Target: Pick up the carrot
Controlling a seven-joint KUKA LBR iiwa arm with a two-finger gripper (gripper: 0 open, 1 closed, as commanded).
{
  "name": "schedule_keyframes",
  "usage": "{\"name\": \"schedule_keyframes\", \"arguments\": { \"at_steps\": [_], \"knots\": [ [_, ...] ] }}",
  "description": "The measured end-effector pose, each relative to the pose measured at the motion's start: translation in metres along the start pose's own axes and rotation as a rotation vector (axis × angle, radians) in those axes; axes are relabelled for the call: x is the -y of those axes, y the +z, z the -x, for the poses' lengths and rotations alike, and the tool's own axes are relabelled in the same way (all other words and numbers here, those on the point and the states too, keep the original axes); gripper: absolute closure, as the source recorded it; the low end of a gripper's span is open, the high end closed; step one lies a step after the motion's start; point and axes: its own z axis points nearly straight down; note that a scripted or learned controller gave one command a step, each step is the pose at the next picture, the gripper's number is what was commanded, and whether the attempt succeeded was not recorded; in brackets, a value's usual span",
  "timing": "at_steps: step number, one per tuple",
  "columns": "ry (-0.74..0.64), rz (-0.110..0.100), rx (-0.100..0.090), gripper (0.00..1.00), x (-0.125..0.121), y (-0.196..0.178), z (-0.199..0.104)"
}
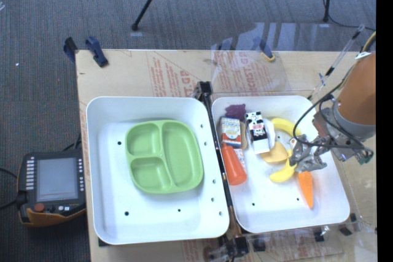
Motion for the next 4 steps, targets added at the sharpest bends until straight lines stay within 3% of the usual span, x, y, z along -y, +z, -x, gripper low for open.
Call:
{"name": "schedule_keyframes", "arguments": {
  "at_steps": [1,2,3,4],
  "knots": [
    [0.001,0.004,-0.004,0.00,-0.001,0.002,-0.001],
    [0.088,0.006,-0.007,0.00,-0.005,0.071,-0.026],
    [0.085,0.009,-0.006,1.00,-0.007,0.063,-0.023],
    [0.212,-0.002,0.004,1.00,-0.019,-0.043,0.013]
  ]
}}
